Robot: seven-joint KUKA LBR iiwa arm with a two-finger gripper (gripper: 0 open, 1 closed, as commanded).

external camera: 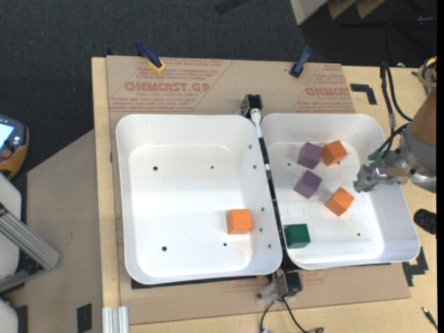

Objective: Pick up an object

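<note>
It was a robotics lab: a clamped cardboard-covered tabletop (208, 82), white bins (139, 144), loose cables (392, 96), dark carpet (69, 19).

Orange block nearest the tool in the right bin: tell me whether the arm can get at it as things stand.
Probably yes. The tool sits just right of that orange block, with bare bin floor between them. The purple block and green block lie farther left, apart from it.
</note>
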